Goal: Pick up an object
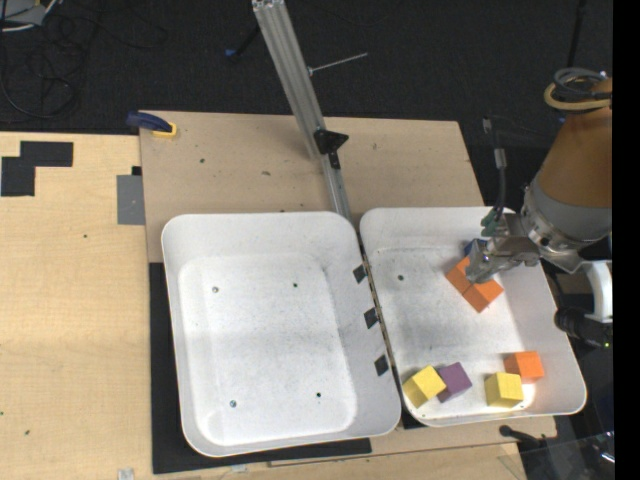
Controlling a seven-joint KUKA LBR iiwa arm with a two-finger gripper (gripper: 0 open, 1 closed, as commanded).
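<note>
An orange block lies tilted in the upper right part of the right bin. My gripper hangs directly over its top edge, reaching in from the right under the grey and orange wrist. Its tips touch or nearly touch the block. Along the bin's near edge lie a yellow block, a purple block, a second yellow block and a small orange block.
The left bin sits beside the right one, joined by black clips. A slanted aluminium bar rises from behind the bins. The wooden bench extends to the left.
</note>
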